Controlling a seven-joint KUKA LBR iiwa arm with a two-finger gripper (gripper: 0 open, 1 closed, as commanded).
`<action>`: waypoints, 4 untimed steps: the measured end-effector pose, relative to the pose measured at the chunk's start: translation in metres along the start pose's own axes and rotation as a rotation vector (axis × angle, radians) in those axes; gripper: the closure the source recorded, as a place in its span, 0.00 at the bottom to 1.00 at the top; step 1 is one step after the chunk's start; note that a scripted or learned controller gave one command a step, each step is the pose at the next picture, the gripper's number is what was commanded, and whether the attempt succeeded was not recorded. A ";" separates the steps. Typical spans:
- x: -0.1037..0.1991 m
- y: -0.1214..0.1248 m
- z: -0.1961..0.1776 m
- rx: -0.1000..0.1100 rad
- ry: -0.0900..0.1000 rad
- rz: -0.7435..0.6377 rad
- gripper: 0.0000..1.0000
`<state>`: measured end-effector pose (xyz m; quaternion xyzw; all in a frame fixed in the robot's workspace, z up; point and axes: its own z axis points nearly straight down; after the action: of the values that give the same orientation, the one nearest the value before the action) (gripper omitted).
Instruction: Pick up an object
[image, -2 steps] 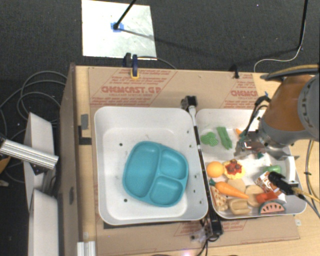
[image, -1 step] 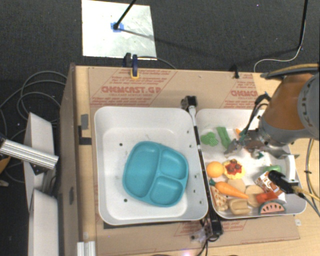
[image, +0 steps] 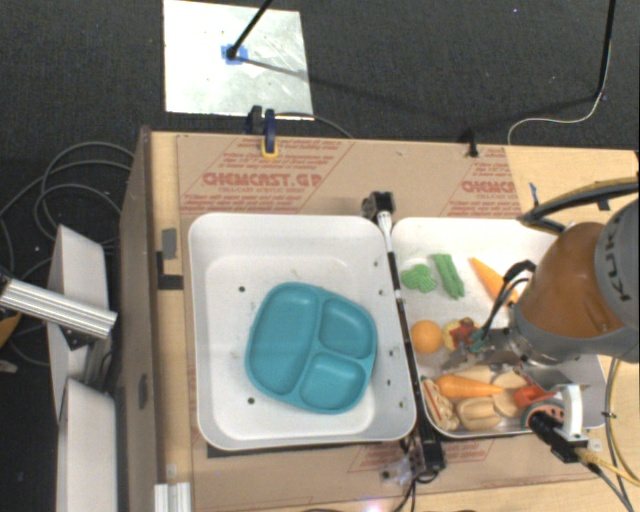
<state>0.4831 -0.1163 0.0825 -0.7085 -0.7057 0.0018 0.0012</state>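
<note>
The grey arm with its orange band (image: 575, 290) hangs over the right white bin (image: 450, 232), hiding its jaws; I cannot tell how they stand. Toy food lies there: a round orange ball (image: 427, 336), green pieces (image: 447, 275) and a carrot (image: 465, 386). A blue sectioned plastic tray (image: 311, 346) fills the left white bin (image: 225, 245).

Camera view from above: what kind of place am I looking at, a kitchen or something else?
Probably a robot test bench in a lab, not a kitchen: a grey and orange arm reaches over white bins holding toy food and a blue divided plate, with loose cables around.
</note>
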 end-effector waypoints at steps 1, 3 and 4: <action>-0.015 0.106 -0.004 -0.016 -0.003 -0.011 0.00; -0.020 0.137 -0.068 -0.002 0.001 -0.005 0.00; -0.023 0.157 -0.008 -0.023 -0.003 -0.010 0.00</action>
<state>0.6400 -0.1403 0.0895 -0.7048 -0.7093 -0.0053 -0.0081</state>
